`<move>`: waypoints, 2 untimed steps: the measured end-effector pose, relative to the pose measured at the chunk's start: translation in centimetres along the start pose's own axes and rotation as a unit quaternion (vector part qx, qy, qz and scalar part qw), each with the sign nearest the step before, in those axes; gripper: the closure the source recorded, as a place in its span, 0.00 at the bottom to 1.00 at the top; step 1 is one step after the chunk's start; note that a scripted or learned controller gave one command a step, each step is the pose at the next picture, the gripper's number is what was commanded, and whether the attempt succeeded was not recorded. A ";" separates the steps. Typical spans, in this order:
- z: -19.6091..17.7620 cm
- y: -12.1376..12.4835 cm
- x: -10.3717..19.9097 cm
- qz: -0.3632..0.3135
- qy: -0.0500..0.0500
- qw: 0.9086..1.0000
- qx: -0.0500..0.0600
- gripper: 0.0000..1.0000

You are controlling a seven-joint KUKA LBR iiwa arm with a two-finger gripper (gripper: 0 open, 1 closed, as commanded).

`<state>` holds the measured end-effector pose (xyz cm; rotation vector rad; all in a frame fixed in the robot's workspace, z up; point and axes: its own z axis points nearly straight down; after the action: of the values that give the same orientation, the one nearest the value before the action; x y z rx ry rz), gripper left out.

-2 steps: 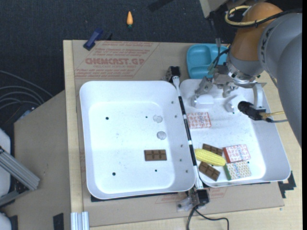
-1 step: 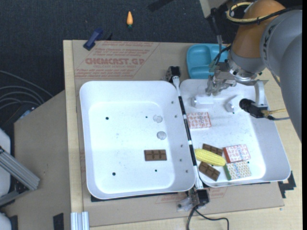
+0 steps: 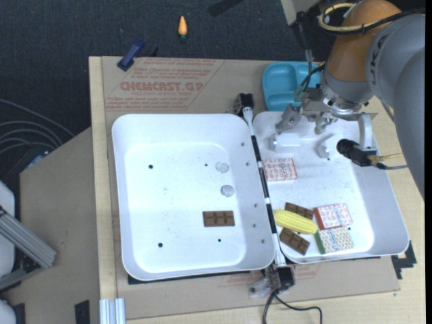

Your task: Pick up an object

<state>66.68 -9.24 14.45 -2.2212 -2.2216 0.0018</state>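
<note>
**Claw hangs over the far end of the right bin, nothing in it**

The claw [image 3: 302, 128] sits low over the far end of the right bin [image 3: 378, 201], near the counter's far right corner, with its two fingers [image 3: 289, 119] spread wide and no object between them. That part of the bin floor is bare apart from a red-and-white patterned card [image 3: 279, 169] lying flat just nearward of the claw, against the wall shared with the left bin [image 3: 128, 181].

The likelier targets are clustered at the right bin's near end: a yellow corn cob [image 3: 295, 221], two brown chocolate bars [image 3: 297, 211] [image 3: 293, 240] touching it on either side, and two patterned boxes [image 3: 333, 215] [image 3: 336, 239] beside them. They lie packed together, which would make a clean two-finger grip harder there.

In the left bin a lone chocolate bar [image 3: 219, 218] lies flat toward the near edge, well apart from everything else. A blue tray [image 3: 283, 83] rests on the counter beyond the right bin.

The pick appears not yet made; the claw's open stance suits a descent.
</note>
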 end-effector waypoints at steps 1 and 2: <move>-4.0 -3.3 4.3 0.000 0.001 1.000 0.001 0.00; -4.0 -4.6 6.6 0.000 0.001 1.000 0.001 0.00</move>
<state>62.11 -2.67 18.46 -2.2184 -2.2199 0.0027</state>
